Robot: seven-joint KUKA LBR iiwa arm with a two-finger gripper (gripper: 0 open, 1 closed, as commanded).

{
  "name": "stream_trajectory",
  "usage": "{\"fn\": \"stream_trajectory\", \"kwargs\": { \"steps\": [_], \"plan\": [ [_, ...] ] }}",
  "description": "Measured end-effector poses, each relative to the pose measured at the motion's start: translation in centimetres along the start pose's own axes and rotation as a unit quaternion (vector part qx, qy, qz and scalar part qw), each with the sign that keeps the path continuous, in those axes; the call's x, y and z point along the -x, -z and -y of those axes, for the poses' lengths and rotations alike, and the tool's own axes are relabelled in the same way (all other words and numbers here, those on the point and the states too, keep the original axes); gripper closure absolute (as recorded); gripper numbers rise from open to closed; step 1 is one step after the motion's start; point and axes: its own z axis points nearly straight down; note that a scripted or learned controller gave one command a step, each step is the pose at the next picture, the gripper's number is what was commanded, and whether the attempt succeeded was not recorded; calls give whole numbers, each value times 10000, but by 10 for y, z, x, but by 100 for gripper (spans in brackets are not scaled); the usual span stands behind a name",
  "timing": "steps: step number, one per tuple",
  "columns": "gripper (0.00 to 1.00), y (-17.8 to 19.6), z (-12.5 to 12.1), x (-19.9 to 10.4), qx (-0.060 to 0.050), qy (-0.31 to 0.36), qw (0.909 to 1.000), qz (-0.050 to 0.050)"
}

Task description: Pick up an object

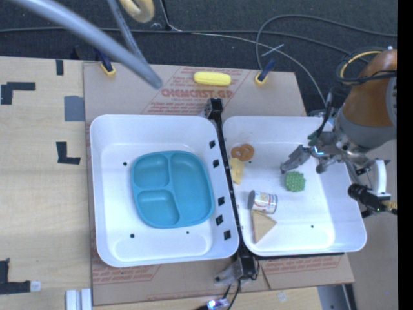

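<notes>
Two bins on the surface, and all the loose stuff sits in the right bin, which is why I've got the arm parked over that one. From where I'm watching, the jaws are spread apart with nothing between them, one finger tip reaching toward 9 o'clock and the other hanging nearer the wrist. They're hovering just above and beside the green broccoli-looking piece, which lies at roughly 6 o'clock from the gap between the fingers. My guess is that's the target, since it's the closest thing and it stands clear of the rest, so a straight drop wouldn't bump anything.

Other candidates in that bin: a pretzel-shaped piece up at the 10 o'clock corner, a pale yellow chunk just below it hugging the left wall, a small can lying on its side near the middle, and a tan wedge touching the can at its 6 o'clock. Those last two are crowded together, so I'd leave them alone for now.

Left bin just holds the blue divided plate, flat in the middle, probably a drop-off spot. A yellow banana-ish toy lies on the cardboard at 12 o'clock, outside both bins.

Risk as I see it: the green piece is small and roundish, so it could squirt out if the jaws land off-centre.
</notes>
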Motion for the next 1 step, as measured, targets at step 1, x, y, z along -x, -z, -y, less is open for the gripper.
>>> {"fn": "stream_trajectory", "kwargs": {
  "steps": [1],
  "plan": [
    [0, 7, -3, 0, 64, 19, 10000, 12]
  ]
}}
